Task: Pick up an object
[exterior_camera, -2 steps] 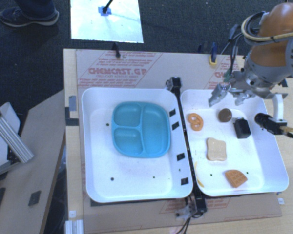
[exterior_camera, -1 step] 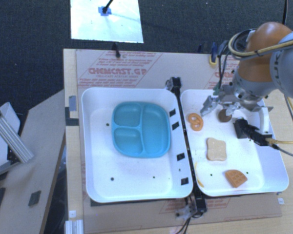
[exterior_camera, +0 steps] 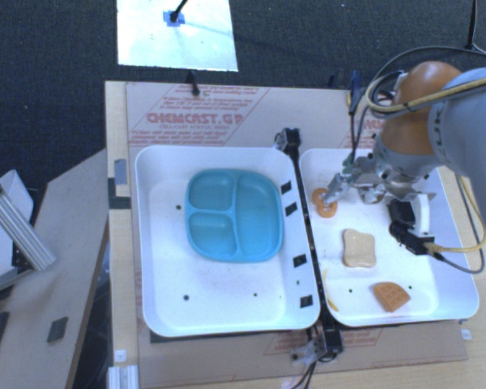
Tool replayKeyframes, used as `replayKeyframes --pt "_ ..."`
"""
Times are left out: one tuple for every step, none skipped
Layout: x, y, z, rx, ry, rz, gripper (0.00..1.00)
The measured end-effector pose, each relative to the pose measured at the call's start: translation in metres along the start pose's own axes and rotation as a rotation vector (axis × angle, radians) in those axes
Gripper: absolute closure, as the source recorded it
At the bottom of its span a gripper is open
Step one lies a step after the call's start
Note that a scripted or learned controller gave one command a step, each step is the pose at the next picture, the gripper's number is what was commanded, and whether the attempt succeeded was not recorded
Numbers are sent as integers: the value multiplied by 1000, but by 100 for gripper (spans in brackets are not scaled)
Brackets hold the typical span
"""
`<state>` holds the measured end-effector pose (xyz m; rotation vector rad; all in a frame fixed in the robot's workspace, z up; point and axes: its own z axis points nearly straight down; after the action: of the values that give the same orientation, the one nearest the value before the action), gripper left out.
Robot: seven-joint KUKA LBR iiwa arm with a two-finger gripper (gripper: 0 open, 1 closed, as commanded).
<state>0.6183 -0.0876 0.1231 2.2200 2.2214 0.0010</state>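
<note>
Orange round food pieces (exterior_camera: 325, 202), small and flat like carrot slices, lie against the left wall of the right-hand shallow white bin (exterior_camera: 449, 298), with the two-finger gripper (exterior_camera: 334, 190) tilted down just above or on them. So close to the wall and so thin, they could slide away or slip from a grasp that closes too high, and the fingers could catch the bin's rim. How wide the claw stands cannot be told, and nothing shows between its tips; a pale bread-like piece (exterior_camera: 359, 248) and an orange waffle-like wedge (exterior_camera: 390, 295) lie nearer the bin's front, and a blue divided plate (exterior_camera: 231, 215) sits in the left white bin (exterior_camera: 162, 298).
</note>
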Motion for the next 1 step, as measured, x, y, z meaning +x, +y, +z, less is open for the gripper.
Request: replayKeyframes --pt "0 0 -12 -1 0 1 100"
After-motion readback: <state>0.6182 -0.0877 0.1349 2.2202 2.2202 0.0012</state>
